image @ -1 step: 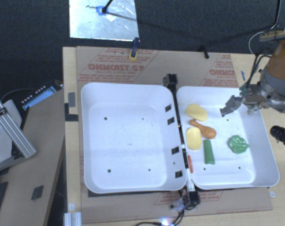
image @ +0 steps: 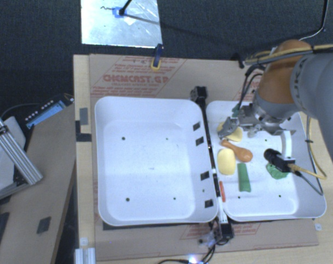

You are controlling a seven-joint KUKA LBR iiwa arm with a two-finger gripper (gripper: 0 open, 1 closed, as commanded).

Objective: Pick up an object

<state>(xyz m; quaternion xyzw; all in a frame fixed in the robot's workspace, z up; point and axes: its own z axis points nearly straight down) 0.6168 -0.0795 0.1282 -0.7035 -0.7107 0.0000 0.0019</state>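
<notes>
On the cardboard-covered worktop [image: 133, 76] 2 white bins sit side by side, the left bin [image: 150, 164] touching the right bin [image: 265, 199] along a black-clipped seam. A thin red sliver [image: 222, 190] lies at that seam, its long axis running near to far. Just right of it a pale yellow oblong [image: 226, 161] lies the same way. Beyond it the pincer [image: 228, 128] hangs over a yellow piece [image: 236, 135]; whether it is open or closed cannot be told. An orange spoon [image: 239, 151] slants between them, handle far-left, bowl near-right. A green stick [image: 243, 177] lies near to far, then a green lump [image: 276, 172]. The grey arm [image: 315, 87] enters from the right.
</notes>
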